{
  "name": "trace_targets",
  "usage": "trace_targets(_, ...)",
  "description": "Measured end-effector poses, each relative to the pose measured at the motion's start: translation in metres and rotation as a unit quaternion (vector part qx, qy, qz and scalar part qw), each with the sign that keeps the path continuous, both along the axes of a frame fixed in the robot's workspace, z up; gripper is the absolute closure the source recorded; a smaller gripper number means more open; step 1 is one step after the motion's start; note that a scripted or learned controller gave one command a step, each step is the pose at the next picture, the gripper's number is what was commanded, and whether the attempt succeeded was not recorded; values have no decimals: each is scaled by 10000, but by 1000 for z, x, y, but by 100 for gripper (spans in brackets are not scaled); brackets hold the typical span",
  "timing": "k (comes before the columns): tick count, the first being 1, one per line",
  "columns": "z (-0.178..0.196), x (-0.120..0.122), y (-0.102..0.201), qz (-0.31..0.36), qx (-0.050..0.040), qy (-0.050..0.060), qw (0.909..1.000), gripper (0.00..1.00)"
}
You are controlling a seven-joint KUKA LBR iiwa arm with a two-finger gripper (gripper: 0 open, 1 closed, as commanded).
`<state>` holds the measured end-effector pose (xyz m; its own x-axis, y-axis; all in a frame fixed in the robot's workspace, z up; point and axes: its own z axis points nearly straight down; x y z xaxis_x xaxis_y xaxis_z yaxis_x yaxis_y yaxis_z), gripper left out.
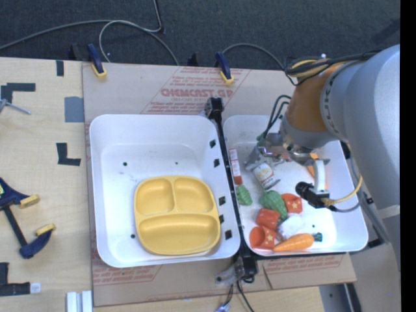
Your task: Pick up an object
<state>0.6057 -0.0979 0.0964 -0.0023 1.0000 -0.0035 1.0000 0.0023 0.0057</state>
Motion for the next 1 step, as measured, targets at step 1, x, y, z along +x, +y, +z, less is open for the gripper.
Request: trace_targets(1,88,-27,40,0,19,28,10000,100)
